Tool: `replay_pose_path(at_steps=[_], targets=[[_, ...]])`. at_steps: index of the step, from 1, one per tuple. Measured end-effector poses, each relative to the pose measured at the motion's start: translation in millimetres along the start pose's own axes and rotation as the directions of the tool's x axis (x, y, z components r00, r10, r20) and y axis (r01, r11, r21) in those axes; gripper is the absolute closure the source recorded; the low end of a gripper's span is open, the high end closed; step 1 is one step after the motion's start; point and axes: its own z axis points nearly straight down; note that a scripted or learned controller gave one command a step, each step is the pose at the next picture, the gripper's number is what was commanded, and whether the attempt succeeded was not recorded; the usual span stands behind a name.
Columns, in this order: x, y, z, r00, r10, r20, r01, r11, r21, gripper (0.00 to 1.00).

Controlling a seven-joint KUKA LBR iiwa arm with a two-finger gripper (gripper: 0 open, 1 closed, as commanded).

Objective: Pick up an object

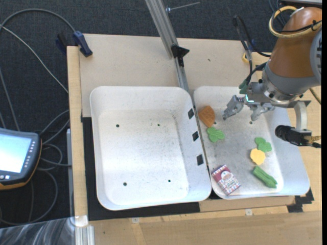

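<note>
- Two white bins side by side: left bin (138, 147), right bin (294, 165) bearing every loose piece.
- One gripper (244, 107), fingers spread wide, nothing between them, hovering over the right bin's far end.
- One red-and-white packet (225, 179) at the near rim.
- One orange piece (207, 116), nearest target: best to centre over it, then descend straight.
- Three green pieces, e.g. (215, 135); one yellow piece (257, 156).
</note>
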Motion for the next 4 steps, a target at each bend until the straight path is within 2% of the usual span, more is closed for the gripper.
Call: replay_pose_path(at_steps=[1,2,4], targets=[[-0.2,1.0,-2.4,1.000,0.000,0.001,0.000,1.000,-0.006,0.00],[-0.7,2.4,60.9,1.000,0.001,0.000,-0.001,1.000,0.001,0.00],[4.0,4.3,137.1,1.000,0.000,0.001,0.000,1.000,-0.001,0.00]])
